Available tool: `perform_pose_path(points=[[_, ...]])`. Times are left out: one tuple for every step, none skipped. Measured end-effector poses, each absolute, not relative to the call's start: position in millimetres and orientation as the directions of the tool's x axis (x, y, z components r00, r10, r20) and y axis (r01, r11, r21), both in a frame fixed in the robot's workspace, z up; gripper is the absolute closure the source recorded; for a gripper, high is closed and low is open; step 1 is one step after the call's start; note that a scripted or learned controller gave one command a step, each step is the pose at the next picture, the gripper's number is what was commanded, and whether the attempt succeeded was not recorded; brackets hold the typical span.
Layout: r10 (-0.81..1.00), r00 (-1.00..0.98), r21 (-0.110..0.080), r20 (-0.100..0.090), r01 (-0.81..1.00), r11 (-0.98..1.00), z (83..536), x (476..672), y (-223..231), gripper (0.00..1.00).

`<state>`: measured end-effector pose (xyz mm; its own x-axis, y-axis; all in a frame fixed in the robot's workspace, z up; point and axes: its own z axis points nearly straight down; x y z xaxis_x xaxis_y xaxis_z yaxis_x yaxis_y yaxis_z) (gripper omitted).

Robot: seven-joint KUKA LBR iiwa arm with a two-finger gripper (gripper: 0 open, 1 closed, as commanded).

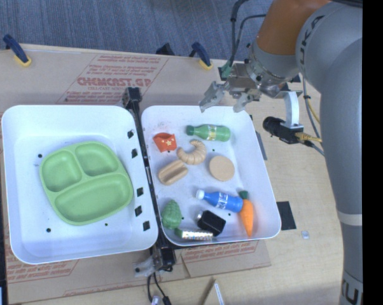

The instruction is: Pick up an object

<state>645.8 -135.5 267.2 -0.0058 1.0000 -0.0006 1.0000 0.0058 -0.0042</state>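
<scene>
The jaws (224,99) stand spread apart with nothing between them, over the far rim of the right bin (263,170), above its top edge. Just below them in that bin lies a green bottle (209,132) on its side. Near it are a red packet (165,142) and a croissant (193,152), which touches a hot dog bun (172,171) lying nearer the bin's left wall. A round tan biscuit (221,168) sits right of the croissant. Further toward the near edge a blue bottle (220,200) lies tilted, its end close to a carrot (247,213) by the right wall. A black block (211,222) sits under the blue bottle, a broccoli (172,215) to its left, and what may be a metal tube (196,235) along the near wall. The left bin (13,170) holds a green divided tray (86,182), well apart from the jaws. Both bins rest on cardboard (109,75) over the bench (306,253).
</scene>
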Motion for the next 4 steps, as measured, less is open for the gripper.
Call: perform_pose_path(points=[[1.000, -0.006, -0.007, 0.000, 1.000, 0.006, 96.4, 612.1, -103.8, 0.00], [1.000, -0.006, -0.005, 0.000, 1.000, 0.006, 91.3, 545.7, -130.1, 0.00], [1.000, -0.011, -0.005, 0.013, 1.000, 0.011, 92.3, 503.2, -190.4, 0.00], [1.000, -0.005, -0.002, 0.000, 1.000, 0.005, 154.7, 523.2, -211.5, 0.00]])
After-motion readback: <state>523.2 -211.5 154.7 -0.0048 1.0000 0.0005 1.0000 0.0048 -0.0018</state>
